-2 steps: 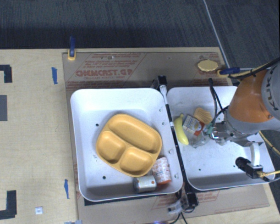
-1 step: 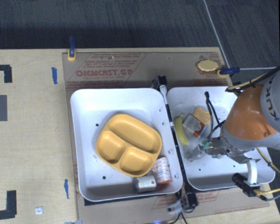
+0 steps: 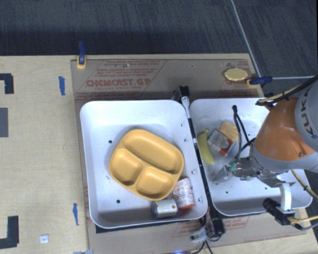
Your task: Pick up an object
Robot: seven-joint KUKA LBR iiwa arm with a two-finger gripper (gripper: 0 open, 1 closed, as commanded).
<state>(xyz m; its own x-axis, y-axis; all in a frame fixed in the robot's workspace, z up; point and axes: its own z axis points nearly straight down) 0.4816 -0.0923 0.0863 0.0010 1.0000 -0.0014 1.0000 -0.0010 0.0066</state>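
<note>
My gripper (image 3: 222, 173) is low in the right bin (image 3: 245, 207), near its left-middle floor, with the orange-banded wrist (image 3: 281, 135) above and to its right. Just above the gripper lie a yellow banana-shaped piece (image 3: 204, 147), a small red-and-white box (image 3: 219, 141) and a yellow-orange block (image 3: 229, 130). Nothing visibly sits in the gripper. In the left bin (image 3: 97, 152) rests a large yellow divided tray (image 3: 145, 163), and by that bin's front wall lie a small red-labelled can (image 3: 183, 193) and a grey item (image 3: 164, 208).
A black divider (image 3: 193, 143) runs between the two bins. Black cables (image 3: 239, 129) hang from the arm over the right bin. A round tan disc (image 3: 236, 74) lies on the cardboard behind the bins. The arm covers the right bin's right side.
</note>
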